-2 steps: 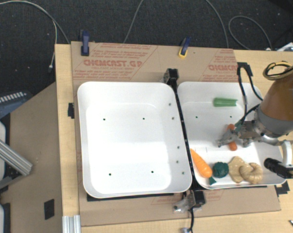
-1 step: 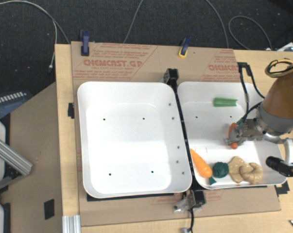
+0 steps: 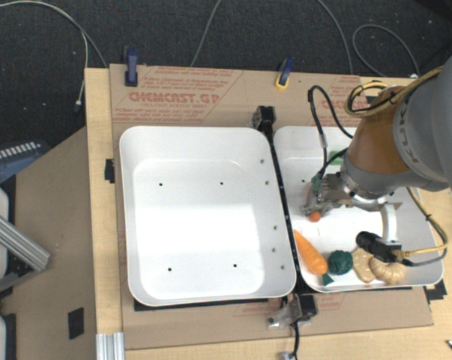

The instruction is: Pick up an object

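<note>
My gripper hangs low over the middle of the right bin, close to the divider between the two bins. A small orange-red object lies right at its tip, and I cannot tell whether it is held. An orange carrot-shaped piece rests near the bin's front left. Beside it sits a dark green object. A knobbly beige object lies at the front right. The arm's body hides the back right part of this bin.
The left bin stands beside the right one on a cardboard sheet. A black clamp sits at the back between the bins, and another clamp at the front. Blue and yellow clips hold the cardboard's far edge.
</note>
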Robot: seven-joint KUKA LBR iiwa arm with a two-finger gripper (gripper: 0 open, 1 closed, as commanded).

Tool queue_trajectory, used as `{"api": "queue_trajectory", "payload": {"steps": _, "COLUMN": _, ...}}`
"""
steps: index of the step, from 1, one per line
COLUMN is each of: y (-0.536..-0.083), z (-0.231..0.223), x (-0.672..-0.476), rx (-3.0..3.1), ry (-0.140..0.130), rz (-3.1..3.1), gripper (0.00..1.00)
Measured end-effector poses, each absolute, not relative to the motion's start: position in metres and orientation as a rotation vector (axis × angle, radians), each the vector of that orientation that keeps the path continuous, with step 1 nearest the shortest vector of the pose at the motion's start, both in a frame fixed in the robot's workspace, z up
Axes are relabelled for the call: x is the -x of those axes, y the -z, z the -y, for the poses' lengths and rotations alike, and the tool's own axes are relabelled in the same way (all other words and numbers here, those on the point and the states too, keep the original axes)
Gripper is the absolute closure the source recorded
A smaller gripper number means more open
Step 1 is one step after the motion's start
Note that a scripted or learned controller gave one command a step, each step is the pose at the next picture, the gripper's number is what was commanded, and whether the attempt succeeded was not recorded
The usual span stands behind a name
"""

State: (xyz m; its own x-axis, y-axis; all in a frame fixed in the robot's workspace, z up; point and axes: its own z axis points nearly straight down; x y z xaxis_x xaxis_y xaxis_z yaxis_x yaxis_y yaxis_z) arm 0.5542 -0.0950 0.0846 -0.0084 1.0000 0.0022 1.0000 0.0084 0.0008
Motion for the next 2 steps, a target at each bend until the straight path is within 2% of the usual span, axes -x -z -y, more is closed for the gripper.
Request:
{"api": "queue_trajectory", "payload": {"steps": 1, "y": -0.19, "z": 0.04, "x": -0.608, "rx": 2.219, "ry": 0.012, "rz": 2.233, "gripper": 1.0}}
{"api": "queue_trajectory", "payload": {"steps": 2, "y": -0.236, "z": -0.036, "x": -0.604, "rx": 2.217, "ry": 0.005, "rz": 2.228, "gripper": 1.0}}
